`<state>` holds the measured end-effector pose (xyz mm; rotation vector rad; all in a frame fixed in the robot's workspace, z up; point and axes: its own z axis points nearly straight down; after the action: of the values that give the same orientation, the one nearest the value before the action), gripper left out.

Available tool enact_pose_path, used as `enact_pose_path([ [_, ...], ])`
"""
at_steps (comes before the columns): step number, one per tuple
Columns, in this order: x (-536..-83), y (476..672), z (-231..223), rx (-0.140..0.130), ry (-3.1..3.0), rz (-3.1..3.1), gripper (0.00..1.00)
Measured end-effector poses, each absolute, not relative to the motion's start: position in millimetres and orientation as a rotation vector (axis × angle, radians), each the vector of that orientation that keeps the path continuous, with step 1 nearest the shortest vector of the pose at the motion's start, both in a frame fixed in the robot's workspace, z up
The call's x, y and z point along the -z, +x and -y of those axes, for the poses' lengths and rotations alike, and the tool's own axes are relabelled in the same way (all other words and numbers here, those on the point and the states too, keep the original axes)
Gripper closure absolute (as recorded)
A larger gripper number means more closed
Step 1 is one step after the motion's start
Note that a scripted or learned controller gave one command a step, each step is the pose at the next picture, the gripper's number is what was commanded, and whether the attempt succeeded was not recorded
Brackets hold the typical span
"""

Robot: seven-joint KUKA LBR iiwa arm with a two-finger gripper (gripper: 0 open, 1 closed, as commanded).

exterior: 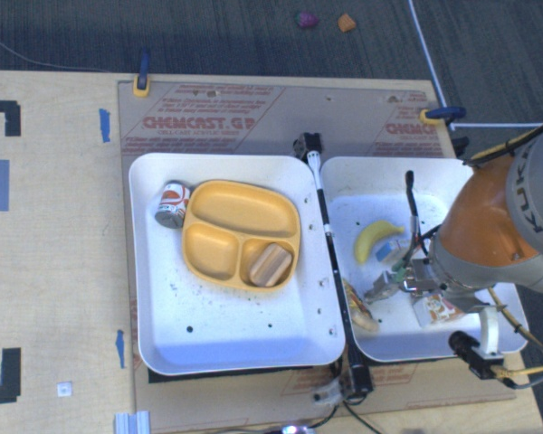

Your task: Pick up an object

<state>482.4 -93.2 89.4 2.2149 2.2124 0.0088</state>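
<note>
Looking down at a slant on a wooden bench, the view takes in two shallow white bins side by side on a brown sheet printed with red lettering. The left bin holds a yellow divided tray with three compartments; a tan rounded block sits in its lower right compartment. A small red and white can lies on its side, touching the tray's upper left edge.

The right bin holds a yellow banana near its middle. A small brown and tan object lies by the bin's left wall, lower down, and a crumpled white packet with red marks lies toward the lower right.

The grey arm with its orange band reaches in from the right and hangs over the right bin. Its gripper points left and down, just below the banana and between the brown object and the packet. Whether the gripper is apart or together cannot be told at this size, and nothing is seen clamped in it. The banana lies just beside the gripper, apart from it.

Two small objects, one purple and one orange, lie on the dark floor beyond the bench.
</note>
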Motion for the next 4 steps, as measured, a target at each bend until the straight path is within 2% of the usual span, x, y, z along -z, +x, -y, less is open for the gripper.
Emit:
enact_pose_path([
  [1, -101, 484.7, 98, -0.007, 2.207, -2.195, 1.0],
  [2, -100, 484.5, 98, -0.007, 2.208, -2.196, 0.0],
  [3, -110, 485.7, 98, -0.01, 2.205, -2.193, 1.0],
  [4, -185, 527.2, 33, -0.003, 2.219, -2.223, 1.0],
])
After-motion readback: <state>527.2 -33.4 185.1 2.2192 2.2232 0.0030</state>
